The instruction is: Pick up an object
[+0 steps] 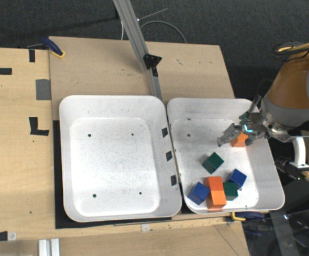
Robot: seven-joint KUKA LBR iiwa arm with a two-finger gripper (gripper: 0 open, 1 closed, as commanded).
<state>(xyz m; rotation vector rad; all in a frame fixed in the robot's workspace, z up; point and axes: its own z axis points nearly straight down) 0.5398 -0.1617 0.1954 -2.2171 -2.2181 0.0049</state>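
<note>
— One thing matters first: what are the jaws doing?

— The gripper (pixel 238 136) is low in the right bin (pixel 197 111), fingers pointing left. A small orange block (pixel 241 140) sits right at the tips. It looks pinched between them, though at this size I can't tell for sure.

— So is the pick done?

— Not yet, by my reading. The block appears to be at floor level, or barely off it. If the grasp is sound, the lift is what's left.

— What lies around it?

— A dark green cube (pixel 213 162) is nearer the camera and a little left, apart from the gripper. Further toward the near wall is a cluster: a blue cube (pixel 238 177), a second green cube (pixel 230 190), a tall orange block (pixel 216 191) and another blue cube (pixel 198 192), packed close.

— Room to move?

— Plenty straight up. The bin's right rim is close behind the wrist, so I'd avoid dragging rightward. The far-left part of that bin's floor is bare, and the left bin (pixel 112 103) offers wide open floor beyond the shared rims.
</note>
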